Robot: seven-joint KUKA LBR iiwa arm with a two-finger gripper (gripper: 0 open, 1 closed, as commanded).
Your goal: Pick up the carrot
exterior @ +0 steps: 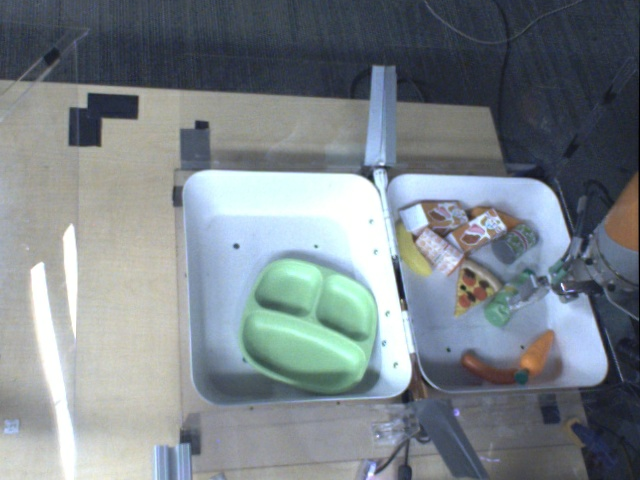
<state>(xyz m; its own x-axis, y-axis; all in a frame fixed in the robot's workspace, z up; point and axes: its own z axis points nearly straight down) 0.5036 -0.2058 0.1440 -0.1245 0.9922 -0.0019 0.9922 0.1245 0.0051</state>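
Pincer (553,280) above diagonal carrot (538,354), tip upper-right.

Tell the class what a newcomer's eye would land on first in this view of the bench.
The bright green divided plate in the left bin stands out first. Next comes the jumble of small toy foods in the right bin, with the orange carrot near its front right corner beside a red sausage. The gripper hangs at that bin's right side.

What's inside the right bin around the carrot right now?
The right bin holds the carrot at its near right corner, beside a sausage. Farther in lie a pizza slice, a banana, small cartons and a can. What lies under them is covered.
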